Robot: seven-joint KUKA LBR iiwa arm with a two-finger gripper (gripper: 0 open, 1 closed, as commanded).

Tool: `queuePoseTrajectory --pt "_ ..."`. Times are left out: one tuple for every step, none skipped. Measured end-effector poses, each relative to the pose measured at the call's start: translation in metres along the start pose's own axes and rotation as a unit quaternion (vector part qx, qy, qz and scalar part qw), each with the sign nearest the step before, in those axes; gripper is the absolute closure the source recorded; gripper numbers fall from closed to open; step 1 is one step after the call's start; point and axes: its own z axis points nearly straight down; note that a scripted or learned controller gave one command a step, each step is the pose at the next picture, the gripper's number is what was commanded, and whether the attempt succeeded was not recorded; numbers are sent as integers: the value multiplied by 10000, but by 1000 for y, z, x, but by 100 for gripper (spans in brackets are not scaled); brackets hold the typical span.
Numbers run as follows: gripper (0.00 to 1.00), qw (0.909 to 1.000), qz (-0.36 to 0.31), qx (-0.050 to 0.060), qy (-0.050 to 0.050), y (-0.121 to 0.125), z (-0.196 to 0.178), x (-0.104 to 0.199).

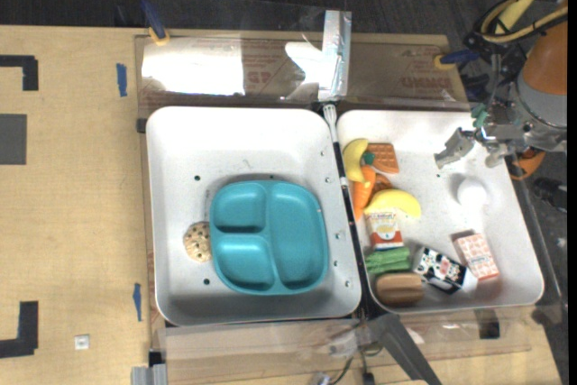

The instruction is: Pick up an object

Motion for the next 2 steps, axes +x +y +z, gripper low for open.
queuePoseTrajectory --pt "0 9733 -2294 -31 -14 -18 105 36" --pt "0 9412 -3378 -33 -23 -8 113 32"
